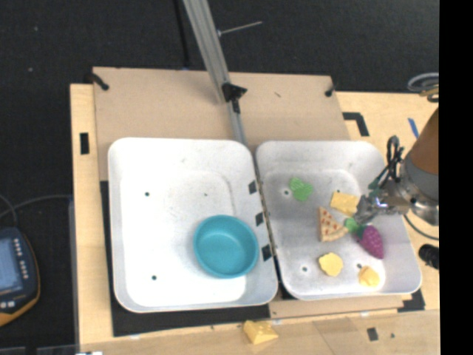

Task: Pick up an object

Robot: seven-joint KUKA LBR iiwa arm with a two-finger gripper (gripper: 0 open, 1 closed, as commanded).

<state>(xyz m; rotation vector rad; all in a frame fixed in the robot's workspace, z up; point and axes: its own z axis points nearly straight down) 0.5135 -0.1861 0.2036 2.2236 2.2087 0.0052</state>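
- We see the gripper [363,214] low in the right bin [310,154], among the toy food; whether its fingers are spread or pressed together we cannot tell.
- It sits between the yellow cheese block [343,202], the waffle-patterned slice [329,225] and the purple grapes [372,241] (all lying on the bin floor).
- A blue bowl [225,245] rests in the left bin [148,168].

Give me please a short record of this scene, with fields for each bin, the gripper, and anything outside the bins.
left bin: blue bowl
right bin: green piece, yellow block, pizza slice, purple grapes, two yellow pieces
gripper: low in the right bin, between block, slice and grapes; grasp cannot be judged
outside bins: yellow wedge on the bench's front edge
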